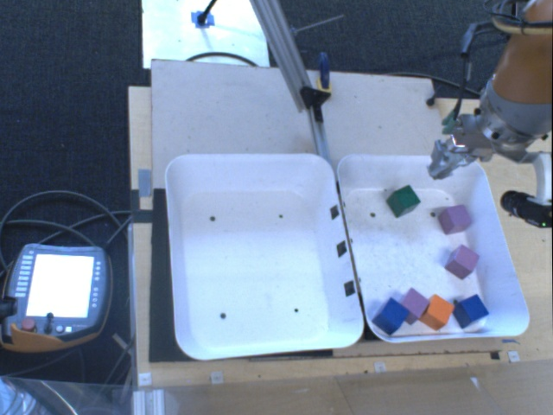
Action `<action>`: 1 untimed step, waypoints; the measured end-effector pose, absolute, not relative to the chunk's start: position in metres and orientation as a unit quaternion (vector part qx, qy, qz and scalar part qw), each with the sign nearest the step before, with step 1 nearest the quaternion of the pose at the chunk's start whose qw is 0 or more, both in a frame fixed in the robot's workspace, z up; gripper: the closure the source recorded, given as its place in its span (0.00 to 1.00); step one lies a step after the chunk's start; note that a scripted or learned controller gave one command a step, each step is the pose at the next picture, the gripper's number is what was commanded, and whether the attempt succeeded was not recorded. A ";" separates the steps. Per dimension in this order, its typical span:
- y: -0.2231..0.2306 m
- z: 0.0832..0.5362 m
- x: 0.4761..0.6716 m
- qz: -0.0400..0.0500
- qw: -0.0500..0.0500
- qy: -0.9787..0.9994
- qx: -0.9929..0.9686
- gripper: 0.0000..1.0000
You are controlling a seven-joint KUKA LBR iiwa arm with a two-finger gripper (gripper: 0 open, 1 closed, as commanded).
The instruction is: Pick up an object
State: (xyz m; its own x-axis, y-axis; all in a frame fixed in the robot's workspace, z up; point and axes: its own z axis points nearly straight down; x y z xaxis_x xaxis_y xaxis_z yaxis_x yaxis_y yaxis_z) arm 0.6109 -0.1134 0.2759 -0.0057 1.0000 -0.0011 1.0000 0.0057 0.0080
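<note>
Nearest the camera, along the front wall of the right-hand shallow white plastic bin (510,314), four small cubes sit in a row: a dark blue cube (390,315), a pale purple cube (416,303) touching it, an orange cube (437,311) touching that, and a second blue cube (471,309) just beside. Further back lie a purple cube (461,261) near the right wall, another purple cube (454,219) behind it, and a dark green cube (403,201), tilted, well apart from the front row. All appear solid and matte. The left-hand white bin (186,232) adjoins it on the tabletop (225,102). The metal two-finger gripper (443,159) hangs above the right bin's rear edge, right of the green cube, carrying nothing visible. Whether it is open or closed cannot be determined.
</note>
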 end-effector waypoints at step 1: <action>-0.071 0.270 0.611 0.001 0.000 0.710 0.704 1.00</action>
State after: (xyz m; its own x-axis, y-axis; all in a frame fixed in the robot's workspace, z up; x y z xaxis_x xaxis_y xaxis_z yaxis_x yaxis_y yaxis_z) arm 0.6114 -0.0711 0.2700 -0.0088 1.0000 0.0009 1.0000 0.0088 0.0013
